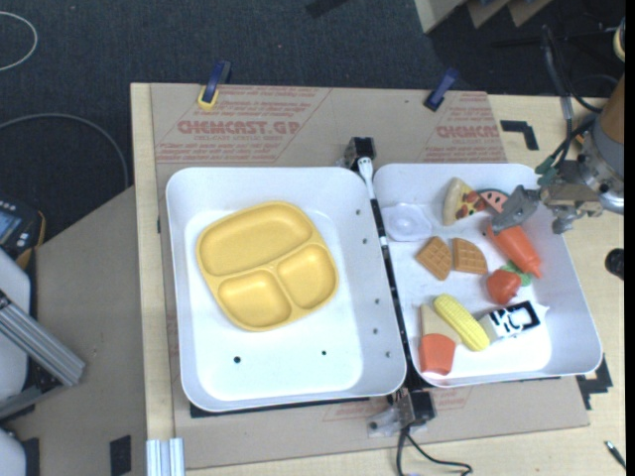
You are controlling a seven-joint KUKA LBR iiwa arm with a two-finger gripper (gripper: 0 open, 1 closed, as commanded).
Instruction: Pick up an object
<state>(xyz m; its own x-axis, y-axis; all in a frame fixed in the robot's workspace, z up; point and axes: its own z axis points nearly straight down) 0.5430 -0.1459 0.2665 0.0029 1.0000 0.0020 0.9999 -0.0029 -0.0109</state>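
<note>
The right bin (pixel 580 310) holds several toy foods: a pizza slice (pixel 462 202), two brown crackers (pixel 451 257), an orange carrot (pixel 520 249), a red tomato (pixel 502 286), a yellow corn cob (pixel 462 322), an orange-red cup (pixel 437 353) and a black-and-white packet (pixel 515 319). My gripper (pixel 542 209) hangs over the bin's upper right, just above the carrot's top end. It is open, its two fingers spread apart with nothing between them.
The left bin (pixel 189 296) carries a yellow divided plate (pixel 266 264). A clear round lid (pixel 405 221) lies at the right bin's upper left. Clamps (pixel 359 153) sit between the bins, and cables hang at the far right.
</note>
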